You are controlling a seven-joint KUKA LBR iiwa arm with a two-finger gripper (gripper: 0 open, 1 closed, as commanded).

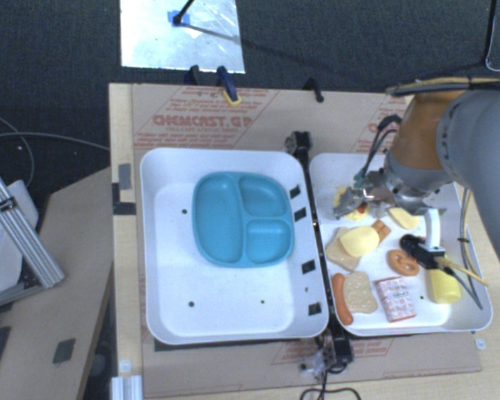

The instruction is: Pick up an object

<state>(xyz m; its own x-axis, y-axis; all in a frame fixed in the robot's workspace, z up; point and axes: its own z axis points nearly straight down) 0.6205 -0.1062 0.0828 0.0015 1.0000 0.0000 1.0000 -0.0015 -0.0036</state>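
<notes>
Target pile sits in the right bin (465, 327), crowded toward its middle and near edge. Nearest candidate to the tool: a pale yellow rounded piece (360, 240), lumpy and matte, lying just below the gripper (356, 200) in the camera view, towards the near rim. Its long axis runs roughly left-right. I judge a short drop and a slight pull toward the near edge would put the tool over it.

Around it: a tan wedge (342, 257) touching its left side, a sausage (341, 298) and a cracker-like slab (361, 292) nearer the rim, a pretzel (402, 263), a pink wafer block (396, 298), a yellow block (444, 287).

Gripper low over the bin's far-left part, small yellowish bits (342, 197) beside it. I cannot tell its opening from here, nor whether anything is gripped.

Left bin (162, 307) holds a blue divided tray (242, 219), well apart.
</notes>
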